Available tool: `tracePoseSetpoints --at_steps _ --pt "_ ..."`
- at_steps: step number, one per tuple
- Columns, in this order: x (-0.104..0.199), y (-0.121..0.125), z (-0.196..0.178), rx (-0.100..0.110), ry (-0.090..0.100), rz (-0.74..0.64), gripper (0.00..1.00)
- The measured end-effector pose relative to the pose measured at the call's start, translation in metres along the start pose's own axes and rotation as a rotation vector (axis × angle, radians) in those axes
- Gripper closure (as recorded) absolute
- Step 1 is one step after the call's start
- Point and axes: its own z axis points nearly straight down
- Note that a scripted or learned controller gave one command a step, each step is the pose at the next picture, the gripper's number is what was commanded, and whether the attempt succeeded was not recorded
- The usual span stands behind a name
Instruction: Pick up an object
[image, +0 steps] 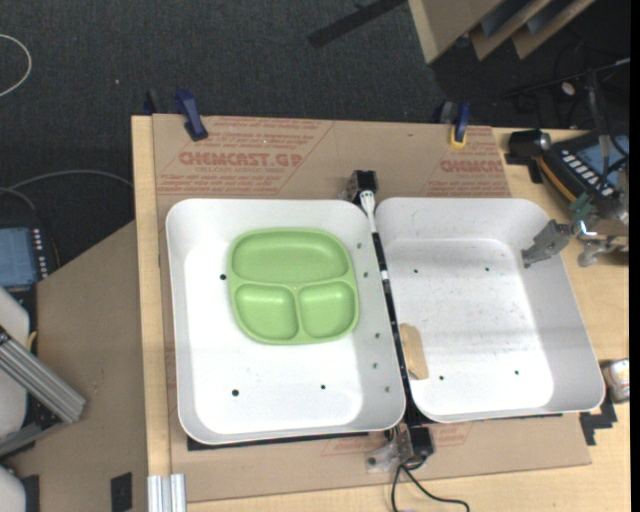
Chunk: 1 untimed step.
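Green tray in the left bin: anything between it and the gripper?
Nothing visible stands on that path. The green tray lies alone in the left bin. The gripper sits at the right bin's far right edge; between them are bare floor and the bins' low adjoining rims.

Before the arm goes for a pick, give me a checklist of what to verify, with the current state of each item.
1. Target present: green divided plate lies flat in the left bin. Ok.
2. Target unobstructed: nothing rests on or against the plate. Ok.
3. Gripper position: over the right bin's far right rim, well away from the plate. Not ok for a pick yet.
4. Gripper state: too small and blurred to judge. Cannot tell.
5. Path: the arm must cross the right bin and the black divider between the bins; nothing tall stands in the way. Ok.
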Motion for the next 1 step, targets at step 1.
tracePoseSetpoints --at_steps 1 --pt "0.0624 -0.0391 -0.1056 -0.012 -0.001 -0.007 0.0"
